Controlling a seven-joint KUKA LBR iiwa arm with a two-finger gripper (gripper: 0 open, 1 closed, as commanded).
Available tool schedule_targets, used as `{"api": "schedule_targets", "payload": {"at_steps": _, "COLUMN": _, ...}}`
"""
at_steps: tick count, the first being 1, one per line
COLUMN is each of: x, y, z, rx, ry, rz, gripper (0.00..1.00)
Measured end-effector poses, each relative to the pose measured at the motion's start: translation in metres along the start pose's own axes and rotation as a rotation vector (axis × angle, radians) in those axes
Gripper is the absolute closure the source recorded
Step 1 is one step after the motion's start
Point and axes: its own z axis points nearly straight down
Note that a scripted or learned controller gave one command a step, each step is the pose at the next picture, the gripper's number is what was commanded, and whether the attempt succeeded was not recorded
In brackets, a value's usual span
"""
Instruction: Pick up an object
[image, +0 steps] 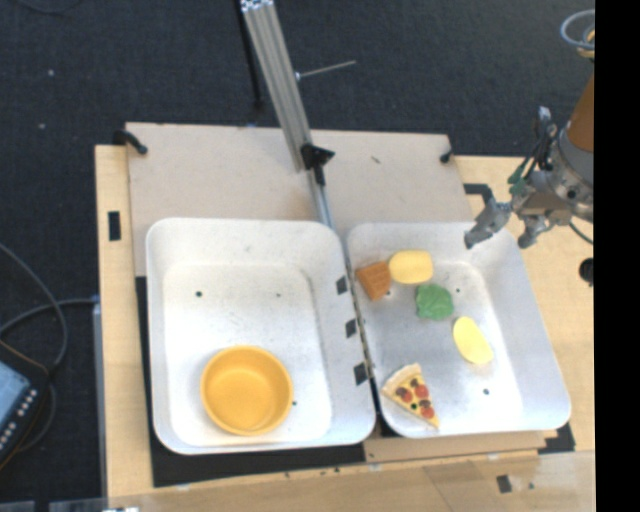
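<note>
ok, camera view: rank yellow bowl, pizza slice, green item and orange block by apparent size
1. yellow bowl, clearly largest
2. pizza slice
3. green item and orange block look about alike, so no ranking between them

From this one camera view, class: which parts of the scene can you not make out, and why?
- Arm: cut off by the view's right edge.
- Orange block: its right side hidden behind the yellow piece.
- Pizza slice: toppings too small to identify.
- Yellow bowl: underside hidden by its own body.

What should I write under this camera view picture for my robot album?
Open gripper above the right bin of toy food; yellow bowl in the left bin.
</note>
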Motion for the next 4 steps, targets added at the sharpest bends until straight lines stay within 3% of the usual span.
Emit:
{"api": "schedule_targets", "payload": {"at_steps": 1, "x": 0.0, "y": 0.0, "z": 0.0, "rx": 0.0, "ry": 0.0, "rz": 0.0, "gripper": 0.0}}
{"api": "schedule_targets", "payload": {"at_steps": 2, "x": 0.003, "y": 0.009, "z": 0.053, "rx": 0.005, "ry": 0.0, "rz": -0.002, "gripper": 0.0}}
{"api": "schedule_targets", "payload": {"at_steps": 4, "x": -0.001, "y": -0.001, "z": 0.172, "rx": 0.007, "ry": 0.0, "rz": 0.004, "gripper": 0.0}}
